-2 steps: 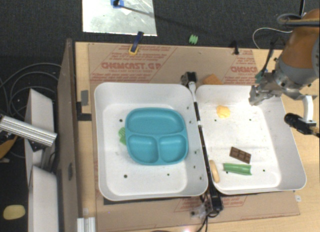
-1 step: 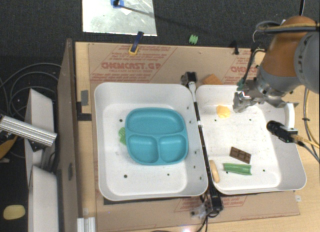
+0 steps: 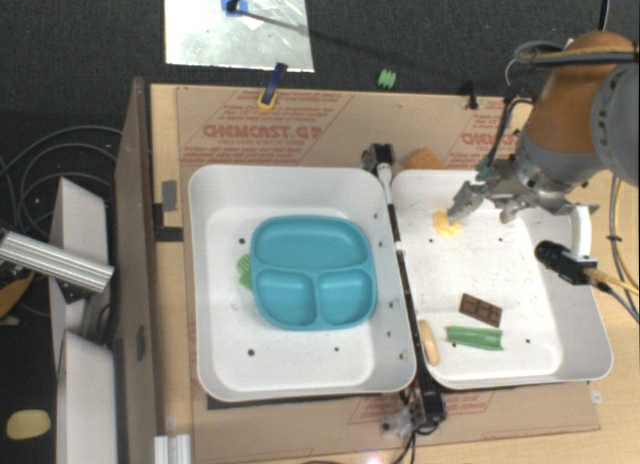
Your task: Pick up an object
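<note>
Your gripper [image 3: 462,207] sits low over the upper left of the right bin [image 3: 570,352], its tip touching or just above the small yellow piece [image 3: 445,223]. Whether it is parted, closed or clamped on that piece cannot be told from this slant, so treat no grasp as confirmed.

The yellow piece lies near the bin's left wall. It looks small, light and probably soft (foam or toy food, by its look); expect it to skid on the smooth white floor if nudged sideways. Take it across its narrowest width, coming straight down.

Further out in the same bin, toward the near edge, you have a flat brown bar [image 3: 480,309] and a green piece [image 3: 474,338], close together. The bar lies too flat to pinch easily.

The left bin [image 3: 215,352] holds a blue divided tray [image 3: 312,270].
</note>
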{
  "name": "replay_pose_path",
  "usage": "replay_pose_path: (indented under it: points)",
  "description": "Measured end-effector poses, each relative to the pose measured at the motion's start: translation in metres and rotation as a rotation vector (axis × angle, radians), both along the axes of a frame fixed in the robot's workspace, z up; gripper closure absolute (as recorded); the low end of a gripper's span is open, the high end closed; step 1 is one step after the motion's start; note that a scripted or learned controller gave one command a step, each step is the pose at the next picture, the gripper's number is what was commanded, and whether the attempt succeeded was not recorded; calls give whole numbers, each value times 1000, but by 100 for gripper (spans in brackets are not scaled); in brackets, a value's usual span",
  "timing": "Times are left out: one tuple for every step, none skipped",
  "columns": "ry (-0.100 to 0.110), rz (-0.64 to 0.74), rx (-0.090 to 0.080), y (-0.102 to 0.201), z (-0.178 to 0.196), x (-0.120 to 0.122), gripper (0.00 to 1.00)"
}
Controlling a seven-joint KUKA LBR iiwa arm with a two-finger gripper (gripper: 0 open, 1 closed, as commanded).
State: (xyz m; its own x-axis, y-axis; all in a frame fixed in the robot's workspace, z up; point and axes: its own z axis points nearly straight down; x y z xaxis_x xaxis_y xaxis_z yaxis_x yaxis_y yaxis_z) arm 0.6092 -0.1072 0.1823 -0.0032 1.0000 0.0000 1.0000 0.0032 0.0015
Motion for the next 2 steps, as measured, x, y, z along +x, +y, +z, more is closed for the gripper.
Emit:
replay_pose_path:
  points:
    - [-2, 5, 0, 25, -92, 62, 0]
    - [-1, -3, -1, 5, -97, 60, 0]
